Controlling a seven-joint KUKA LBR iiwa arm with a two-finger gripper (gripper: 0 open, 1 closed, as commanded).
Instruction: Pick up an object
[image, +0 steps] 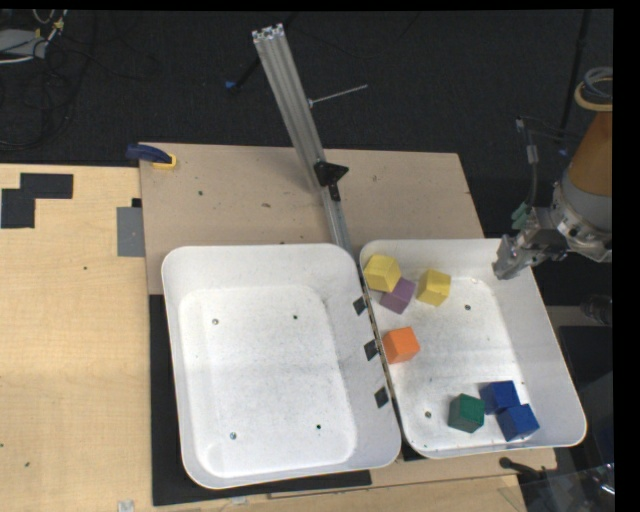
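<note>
The right bin (500, 330) holds several blocks. Two yellow cubes (381, 271) (434, 287) lie near its far edge with a purple block (399, 295) between them. An orange cube (402, 344) sits by the bin's left wall. A green block (466, 413) and two blue blocks (508, 408) lie near the front right corner. My gripper (507, 260) hangs over the bin's far right corner, well to the right of the yellow cubes, with no block near its tip.
The left bin (265, 365) stands beside the right one, joined by black clips (371, 349). A slanted aluminium rail (300, 120) rises behind the bins. A blue-and-yellow clamp (152, 155) sits at the board's far left corner.
</note>
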